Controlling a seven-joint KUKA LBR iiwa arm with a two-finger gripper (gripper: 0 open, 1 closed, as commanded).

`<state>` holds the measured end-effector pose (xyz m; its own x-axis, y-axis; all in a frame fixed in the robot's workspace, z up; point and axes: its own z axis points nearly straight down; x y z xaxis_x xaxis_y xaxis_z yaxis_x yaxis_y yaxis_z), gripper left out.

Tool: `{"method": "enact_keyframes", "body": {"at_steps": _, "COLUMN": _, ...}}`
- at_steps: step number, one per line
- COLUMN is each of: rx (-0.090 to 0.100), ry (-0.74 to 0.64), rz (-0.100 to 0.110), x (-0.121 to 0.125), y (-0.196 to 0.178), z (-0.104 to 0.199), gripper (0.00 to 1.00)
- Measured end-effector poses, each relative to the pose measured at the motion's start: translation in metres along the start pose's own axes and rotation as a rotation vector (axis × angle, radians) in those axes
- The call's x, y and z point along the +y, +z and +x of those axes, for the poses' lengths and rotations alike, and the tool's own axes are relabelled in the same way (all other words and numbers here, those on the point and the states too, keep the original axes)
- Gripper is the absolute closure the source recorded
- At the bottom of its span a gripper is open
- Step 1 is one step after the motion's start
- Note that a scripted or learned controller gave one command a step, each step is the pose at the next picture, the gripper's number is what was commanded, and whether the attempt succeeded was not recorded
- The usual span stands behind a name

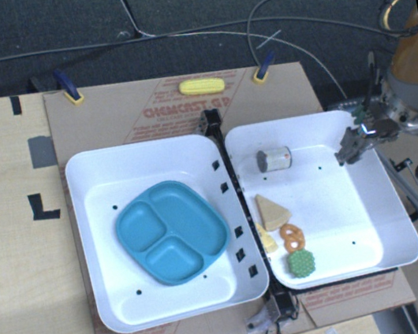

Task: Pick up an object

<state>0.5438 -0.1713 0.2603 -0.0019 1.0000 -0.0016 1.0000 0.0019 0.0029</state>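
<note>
over the right bin's (392, 250) far right rim: claw (348, 149), finger state cannot be told, nothing seen in it; nearest item, small grey can (274, 159), lies on its side to the claw's left, long axis left-right.

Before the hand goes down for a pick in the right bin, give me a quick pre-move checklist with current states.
1. Hand above the right bin, at its right rim: ok.
2. Hand carrying nothing: cannot tell.
3. Targets present: grey can, wedge, pretzel, green ball: ok.
4. Can stands apart from the others: ok.
5. Wedge, pretzel and ball crowded together near the divider: not ok.
6. Blue tray in the left bin, out of the way: ok.
</note>
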Motion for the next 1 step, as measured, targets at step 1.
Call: {"method": "enact_keyframes", "body": {"at_steps": 1, "rx": 0.002, "ry": -0.004, "rz": 0.003, "x": 0.0014, "y": -0.0040, "z": 0.0522, "gripper": 1.00}}
